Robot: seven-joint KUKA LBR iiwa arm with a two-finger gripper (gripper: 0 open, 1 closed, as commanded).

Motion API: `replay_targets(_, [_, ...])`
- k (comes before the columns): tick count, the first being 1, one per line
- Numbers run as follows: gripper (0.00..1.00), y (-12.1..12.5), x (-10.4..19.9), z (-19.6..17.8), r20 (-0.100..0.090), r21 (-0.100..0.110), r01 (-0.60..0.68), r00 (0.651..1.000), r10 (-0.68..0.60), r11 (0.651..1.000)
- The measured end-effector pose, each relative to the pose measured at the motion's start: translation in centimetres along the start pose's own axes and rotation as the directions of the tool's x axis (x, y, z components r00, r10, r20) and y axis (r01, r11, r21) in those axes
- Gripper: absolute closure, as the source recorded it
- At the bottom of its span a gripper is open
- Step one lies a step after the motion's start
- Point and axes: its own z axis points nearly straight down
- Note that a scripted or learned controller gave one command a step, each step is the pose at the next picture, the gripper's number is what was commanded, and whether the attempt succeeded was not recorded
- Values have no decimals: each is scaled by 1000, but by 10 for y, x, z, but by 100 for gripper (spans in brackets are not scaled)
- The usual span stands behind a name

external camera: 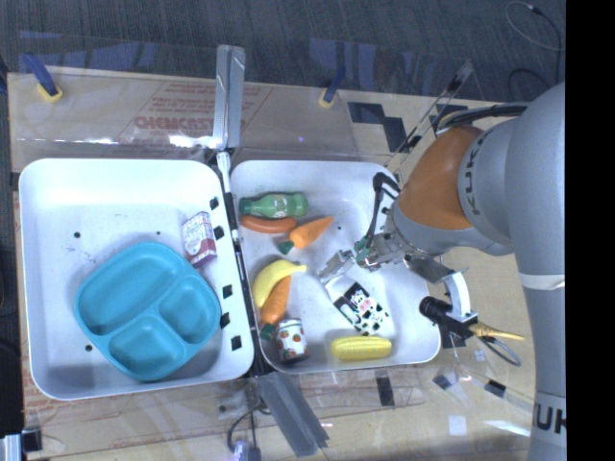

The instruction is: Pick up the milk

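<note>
The milk point(363, 309) is a small white carton with black cow patches. It lies flat in the right bin point(404, 176), near the bin's front right. My gripper point(338, 263) hangs low in that bin just behind and left of the carton, close to its upper end. The grey arm with its orange band point(444, 190) reaches in from the right. Nothing shows held in the gripper.
The right bin also holds a green bottle point(274, 205), a sausage point(266, 225), a carrot point(309, 230), a banana point(271, 279), a small can point(289, 338) and a yellow corn cob point(362, 348). In the left bin point(58, 190) are a blue divided plate point(146, 310) and a red packet point(199, 236).
</note>
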Motion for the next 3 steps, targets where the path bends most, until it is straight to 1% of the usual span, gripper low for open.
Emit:
replay_targets(1, [0,-39,-6,-22,-2,3,-11,1000,11,1000])
replay_targets(2, [0,-55,15,1,-2,3,-1,1000,1,1000])
replay_targets(3, [100,-54,15,-8,-3,3,5,1000,-5,1000])
